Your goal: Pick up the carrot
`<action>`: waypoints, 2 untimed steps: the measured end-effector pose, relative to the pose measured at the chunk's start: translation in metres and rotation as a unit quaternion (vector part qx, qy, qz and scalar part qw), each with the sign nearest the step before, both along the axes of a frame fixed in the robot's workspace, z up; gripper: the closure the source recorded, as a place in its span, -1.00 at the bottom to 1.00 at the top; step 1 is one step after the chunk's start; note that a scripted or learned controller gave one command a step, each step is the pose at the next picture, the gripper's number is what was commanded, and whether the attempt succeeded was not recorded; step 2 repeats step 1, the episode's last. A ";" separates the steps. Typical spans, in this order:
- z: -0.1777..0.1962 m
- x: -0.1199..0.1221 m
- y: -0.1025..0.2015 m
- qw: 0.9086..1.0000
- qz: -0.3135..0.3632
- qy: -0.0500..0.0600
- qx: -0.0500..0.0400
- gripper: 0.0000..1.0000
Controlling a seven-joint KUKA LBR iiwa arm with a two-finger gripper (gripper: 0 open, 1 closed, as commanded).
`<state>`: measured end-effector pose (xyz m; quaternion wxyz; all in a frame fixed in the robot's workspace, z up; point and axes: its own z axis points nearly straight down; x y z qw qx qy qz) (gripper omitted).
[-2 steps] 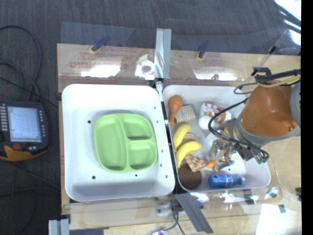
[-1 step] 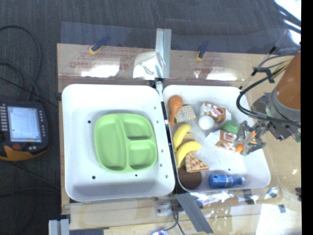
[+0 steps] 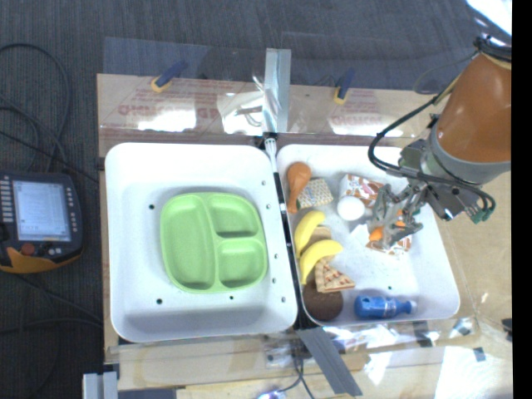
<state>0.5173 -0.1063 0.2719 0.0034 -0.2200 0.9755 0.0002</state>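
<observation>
Where carrot (image 3: pixel 379 234) lies: right bin (image 3: pixel 440 293), right-hand part, orange piece partly hidden under gripper (image 3: pixel 389 219). Fingers (image 3: pixel 382 214) lowered onto carrot, straddling it; whether closed on it cannot be told. White egg (image 3: pixel 351 209) just left of carrot. Bananas (image 3: pixel 314 243), waffle slice (image 3: pixel 332 278) and brown round item (image 3: pixel 322 302) along bin's left side. Blue bottle (image 3: pixel 381 307) near front wall. Green divided plate (image 3: pixel 214 241) in left bin (image 3: pixel 125 223).
</observation>
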 end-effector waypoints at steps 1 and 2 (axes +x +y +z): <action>-0.032 -0.003 0.041 0.990 -0.140 0.003 0.000 1.00; -0.032 -0.003 0.041 0.990 -0.140 0.003 0.000 1.00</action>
